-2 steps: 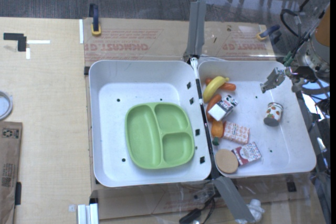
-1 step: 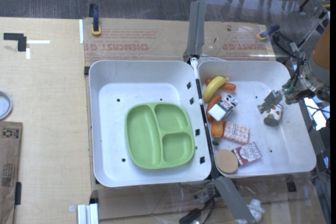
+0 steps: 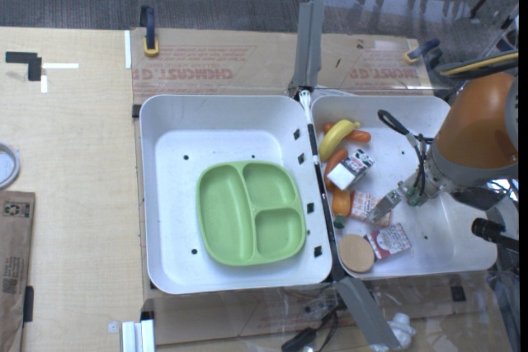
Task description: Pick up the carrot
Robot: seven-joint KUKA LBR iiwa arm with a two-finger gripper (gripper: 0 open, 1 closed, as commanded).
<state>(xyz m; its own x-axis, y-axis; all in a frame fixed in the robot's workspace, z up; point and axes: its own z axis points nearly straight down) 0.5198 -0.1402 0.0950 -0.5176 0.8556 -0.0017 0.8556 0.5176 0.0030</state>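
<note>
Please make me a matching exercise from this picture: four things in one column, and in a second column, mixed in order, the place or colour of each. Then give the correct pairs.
Things:
1. green plate
2. banana
3. round tan disc
4. gripper

Places or colours:
A. near the front edge of the right bin
B. yellow, at the back left of the right bin
C. low over the small packets in the right bin
D. with three compartments, lying in the left bin

Pairs: 1-D, 2-B, 3-A, 4-C
</note>
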